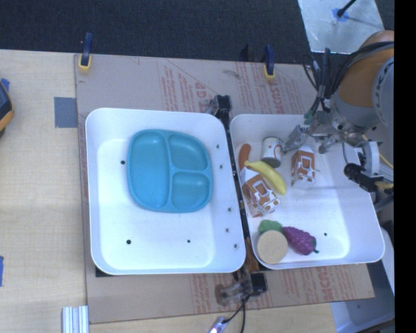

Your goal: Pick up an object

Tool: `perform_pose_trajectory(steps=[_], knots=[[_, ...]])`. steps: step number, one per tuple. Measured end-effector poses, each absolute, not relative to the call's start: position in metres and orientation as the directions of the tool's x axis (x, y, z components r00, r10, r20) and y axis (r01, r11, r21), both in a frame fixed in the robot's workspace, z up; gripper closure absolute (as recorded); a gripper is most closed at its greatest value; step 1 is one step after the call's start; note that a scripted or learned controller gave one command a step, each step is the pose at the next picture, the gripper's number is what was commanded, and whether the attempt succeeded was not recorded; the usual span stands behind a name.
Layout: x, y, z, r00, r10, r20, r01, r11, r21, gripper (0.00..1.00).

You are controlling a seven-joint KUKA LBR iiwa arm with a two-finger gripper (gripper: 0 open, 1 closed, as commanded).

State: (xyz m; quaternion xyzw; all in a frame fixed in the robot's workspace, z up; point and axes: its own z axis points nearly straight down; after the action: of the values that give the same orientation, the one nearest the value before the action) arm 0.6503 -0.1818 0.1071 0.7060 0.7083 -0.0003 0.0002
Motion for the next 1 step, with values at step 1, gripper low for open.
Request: perform_pose_trajectory(steps=[1], knots=[[0.6146,-0.1714,0.0915,-0.003,1.000,0.000,1.000,0.003,-0.004,0.00]])
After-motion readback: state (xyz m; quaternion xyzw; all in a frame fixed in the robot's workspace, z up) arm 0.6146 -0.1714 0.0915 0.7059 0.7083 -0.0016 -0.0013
